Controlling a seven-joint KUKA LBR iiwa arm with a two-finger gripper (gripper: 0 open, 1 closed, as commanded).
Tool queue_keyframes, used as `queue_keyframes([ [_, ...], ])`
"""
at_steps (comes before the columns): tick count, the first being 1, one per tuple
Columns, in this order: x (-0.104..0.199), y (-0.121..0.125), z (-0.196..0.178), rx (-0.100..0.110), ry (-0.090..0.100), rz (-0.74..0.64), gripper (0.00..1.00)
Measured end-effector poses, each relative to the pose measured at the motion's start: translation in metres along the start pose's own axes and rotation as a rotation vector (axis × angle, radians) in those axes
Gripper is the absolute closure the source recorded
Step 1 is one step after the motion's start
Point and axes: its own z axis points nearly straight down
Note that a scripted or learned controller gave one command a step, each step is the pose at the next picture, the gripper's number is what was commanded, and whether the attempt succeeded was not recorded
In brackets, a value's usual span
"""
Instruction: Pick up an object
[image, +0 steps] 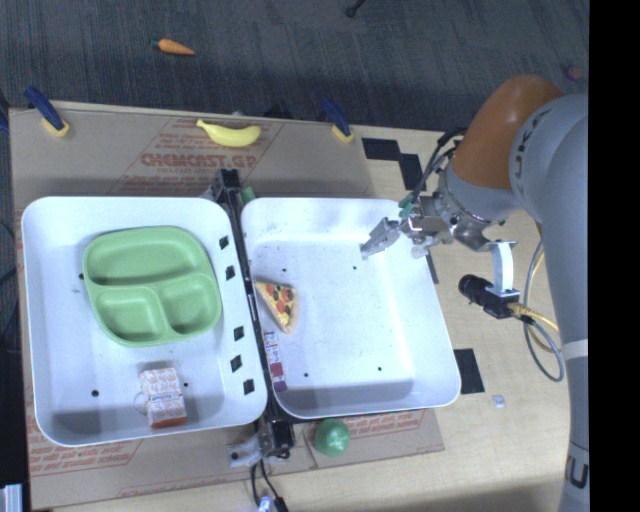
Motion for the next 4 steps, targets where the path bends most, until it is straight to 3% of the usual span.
queue_keyframes([
  [1, 0.002, 0.054, 0.100, 0.004, 0.001, -0.004, 0.00],
  [2, 0.002, 0.055, 0.088, 0.003, 0.001, -0.008, 1.00],
  [3, 0.075, 0.024, 0.011, 0.002, 0.002, -0.004, 1.00],
  [4, 0.149, 0.018, -0.002, 0.005, 0.002, -0.005, 1.00],
])
